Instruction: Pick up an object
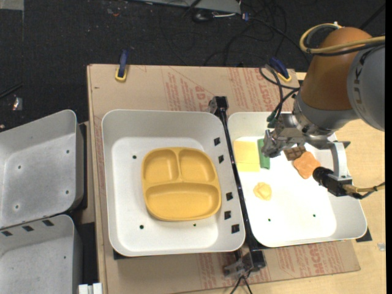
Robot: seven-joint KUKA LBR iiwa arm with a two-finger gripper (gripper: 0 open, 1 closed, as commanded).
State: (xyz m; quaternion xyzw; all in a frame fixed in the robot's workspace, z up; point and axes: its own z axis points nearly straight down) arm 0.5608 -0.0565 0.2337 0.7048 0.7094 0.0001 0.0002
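Note:
My gripper (277,147) hangs low over the back of the right bin (306,222), under the orange-banded wrist. A small green block (264,158) lies right at its left side, partly hidden by it. Touching the green block on the left is a flat pale yellow square (246,155). An orange-brown piece (304,164) lies just right of the gripper. A small yellow lump (263,191) rests nearer the front of the bin, apart from the others.
The left bin (122,225) holds a yellow divided plate (181,184). A black divider (229,164) runs between the two bins. Grey metal trays (37,164) lie off the bench to the left.

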